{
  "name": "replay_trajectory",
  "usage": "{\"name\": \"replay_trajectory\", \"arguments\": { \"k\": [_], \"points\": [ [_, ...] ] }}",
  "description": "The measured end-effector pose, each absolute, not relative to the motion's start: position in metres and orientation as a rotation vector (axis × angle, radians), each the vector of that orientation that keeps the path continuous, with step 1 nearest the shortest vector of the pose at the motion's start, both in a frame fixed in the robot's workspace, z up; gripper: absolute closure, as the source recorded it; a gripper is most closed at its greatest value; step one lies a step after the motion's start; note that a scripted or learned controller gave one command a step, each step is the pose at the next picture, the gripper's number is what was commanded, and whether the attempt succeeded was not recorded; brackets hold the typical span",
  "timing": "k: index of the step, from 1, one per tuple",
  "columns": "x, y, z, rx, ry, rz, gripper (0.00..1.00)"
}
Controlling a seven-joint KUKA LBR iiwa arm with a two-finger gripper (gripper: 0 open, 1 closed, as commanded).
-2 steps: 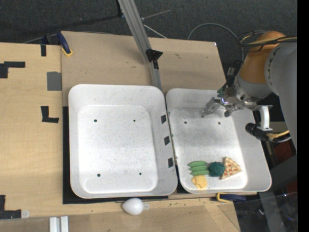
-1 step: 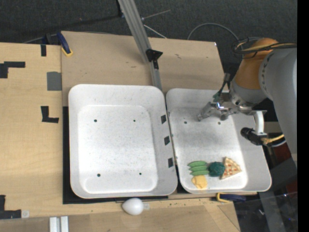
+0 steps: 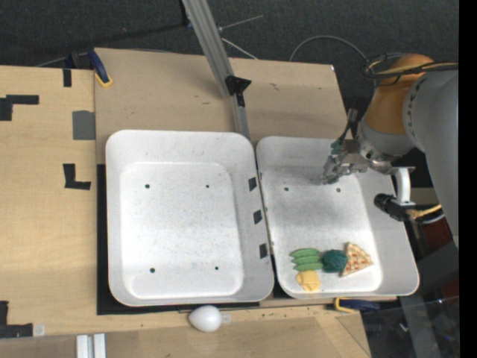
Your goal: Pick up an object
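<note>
- Your arm (image 3: 417,118) comes in from the right, its orange band by the upper right corner.
- Your gripper (image 3: 332,171) points down and left.
- Its tips look dark and blurred, perhaps nothing between them.

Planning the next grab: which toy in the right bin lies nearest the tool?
The pizza slice, at the right end of the cluster; the green and yellow toys lie farther left of the tool.

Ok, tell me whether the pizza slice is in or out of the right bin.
In. The pizza slice lies flat on the right bin's floor near its front edge, beside the green toy.
</note>
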State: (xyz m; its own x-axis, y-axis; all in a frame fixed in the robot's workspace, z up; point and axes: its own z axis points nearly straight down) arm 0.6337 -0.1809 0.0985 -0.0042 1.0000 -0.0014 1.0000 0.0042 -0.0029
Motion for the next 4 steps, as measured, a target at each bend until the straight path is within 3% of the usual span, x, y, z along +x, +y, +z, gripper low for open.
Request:
{"name": "replay_trajectory", "arguments": {
  "k": [2,3,4],
  "points": [
    [0.633,-0.184,0.21,-2.222,-2.227,-0.004,1.0],
    [0.634,-0.183,0.224,-2.22,-2.223,-0.001,1.0],
    [0.628,-0.125,0.221,-2.212,-2.226,0.0,1.0]
  ]
}}
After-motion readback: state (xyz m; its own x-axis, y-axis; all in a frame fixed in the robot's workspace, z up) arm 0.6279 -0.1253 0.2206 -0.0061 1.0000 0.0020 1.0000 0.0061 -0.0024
